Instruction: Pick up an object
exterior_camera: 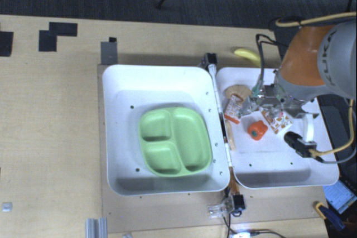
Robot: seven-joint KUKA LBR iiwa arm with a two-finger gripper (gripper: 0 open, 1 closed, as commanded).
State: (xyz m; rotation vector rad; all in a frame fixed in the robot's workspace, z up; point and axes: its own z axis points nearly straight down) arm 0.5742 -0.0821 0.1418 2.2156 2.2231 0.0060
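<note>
1. Camera view, surface (56, 136): light wood, bearing two shallow white bins side by side.
2. Left bin (120, 120): holds one green divided tray (174, 140), three compartments, lying flat near the bin's centre.
3. Right bin (279, 167): holds several small items in its upper-left part.
4. Orange round object (257, 130): on the bin floor, just below the claw, apart from it.
5. Red-and-white packet (232, 111): near the bin's left wall, beside a tan round item (239, 90).
6. Patterned white-and-red packet (277, 120): just right of the orange object, under the arm.
7. Arm (315, 61): grey w/ orange band, reaching in from right over the right bin.
8. Claw (261, 102): low over the bin between the two packets; open or shut, cannot tell; no item seen between its tips.
9. Yellow curved item (246, 54): on the surface, outside the bin's top edge.
</note>
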